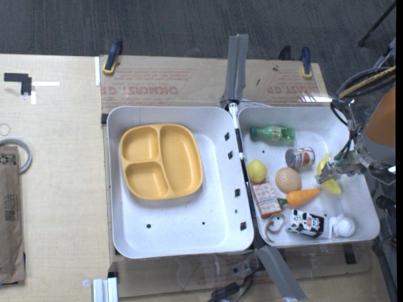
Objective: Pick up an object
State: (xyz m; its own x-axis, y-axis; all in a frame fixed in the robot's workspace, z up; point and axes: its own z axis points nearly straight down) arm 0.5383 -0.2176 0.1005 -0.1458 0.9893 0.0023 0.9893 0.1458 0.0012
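Observation:
My gripper (330,173) is low in the right bin (359,137), near its right wall, right over a yellow banana-like item (333,187) that shows above and below it. Just left of it lie an orange carrot (303,197), a tan round ball (288,179) and a small can (300,157). A green bottle (272,133) lies toward the back of the bin. A lemon (257,170), a red packet (265,198), a black-and-white carton (308,223) and a white object (343,226) fill the front part.
The left bin (182,231) holds a yellow divided plate (162,161). A grey divider post (237,68) stands between the bins at the back. Cables (359,83) hang by the arm on the right. A brown bag (9,212) lies on the bench at far left.

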